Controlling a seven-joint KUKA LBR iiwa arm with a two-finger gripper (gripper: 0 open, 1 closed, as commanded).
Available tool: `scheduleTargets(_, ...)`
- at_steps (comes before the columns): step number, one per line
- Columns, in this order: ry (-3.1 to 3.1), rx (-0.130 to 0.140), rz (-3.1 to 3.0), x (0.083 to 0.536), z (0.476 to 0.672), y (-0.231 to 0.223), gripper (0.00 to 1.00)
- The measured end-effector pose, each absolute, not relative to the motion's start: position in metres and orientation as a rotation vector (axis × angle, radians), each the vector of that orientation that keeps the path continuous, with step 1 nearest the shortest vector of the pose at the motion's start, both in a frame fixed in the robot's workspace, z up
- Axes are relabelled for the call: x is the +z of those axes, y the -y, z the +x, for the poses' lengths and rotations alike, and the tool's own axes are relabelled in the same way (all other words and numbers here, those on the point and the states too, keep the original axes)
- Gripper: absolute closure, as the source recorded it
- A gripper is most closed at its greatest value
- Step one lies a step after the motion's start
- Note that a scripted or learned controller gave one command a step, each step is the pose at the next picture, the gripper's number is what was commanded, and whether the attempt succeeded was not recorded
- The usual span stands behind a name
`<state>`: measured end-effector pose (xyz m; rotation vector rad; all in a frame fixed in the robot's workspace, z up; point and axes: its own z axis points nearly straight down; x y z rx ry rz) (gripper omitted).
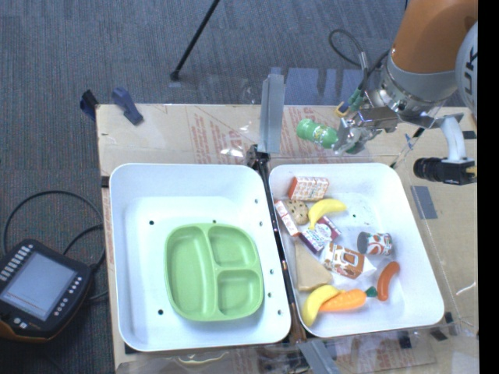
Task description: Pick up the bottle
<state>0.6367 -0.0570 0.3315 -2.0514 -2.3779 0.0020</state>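
Gripper (pixel 343 136) closed on green bottle (pixel 317 132).
Held at upper right of frame, above right bin (pixel 413 232) of toy food.

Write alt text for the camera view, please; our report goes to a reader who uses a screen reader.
The gripper holds a green bottle in its jaws, lifted above the bench beyond the right bin. That bin holds toy food: bananas, a carrot, a can and small packets. The left bin holds a green divided tray.
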Motion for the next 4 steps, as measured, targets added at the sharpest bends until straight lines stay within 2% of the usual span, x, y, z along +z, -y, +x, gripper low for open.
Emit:
scheduleTargets(1,2.55,0.001,-1.835,0.437,0.63,0.063,1.0)
scheduleTargets(2,2.688,0.0,-1.625,0.437,0.61,0.125,1.0)
scheduleTargets(3,2.78,0.001,-1.46,0.437,0.609,0.117,1.0)
scheduleTargets(4,2.868,-0.001,-1.283,0.437,0.611,0.188,1.0)
